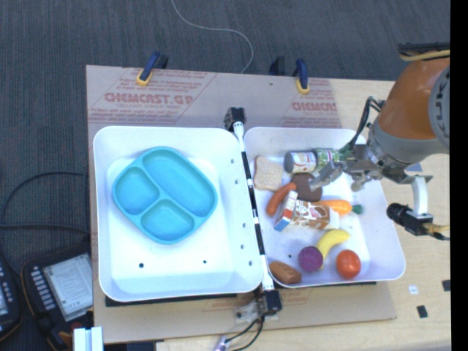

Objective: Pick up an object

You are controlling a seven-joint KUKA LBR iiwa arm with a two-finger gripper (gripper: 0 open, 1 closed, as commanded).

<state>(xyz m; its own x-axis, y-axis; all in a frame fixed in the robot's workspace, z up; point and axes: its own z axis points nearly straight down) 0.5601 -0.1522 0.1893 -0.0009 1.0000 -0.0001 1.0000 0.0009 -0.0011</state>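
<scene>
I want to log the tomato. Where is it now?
The tomato lies in the right bin, near its front right corner, just right of the banana.

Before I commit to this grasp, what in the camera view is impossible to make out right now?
- Gripper: the fingertips blur into the toys under them, so any contact with the can is unreadable.
- Carton: print too small to read.
- Brown toy: partly covered by the gripper, shape unclear.
- Arm: cut off at the right edge.

Bright, even overhead light, soft shadows, mild glare on the white bins (102, 196), slightly soft focus.
</scene>
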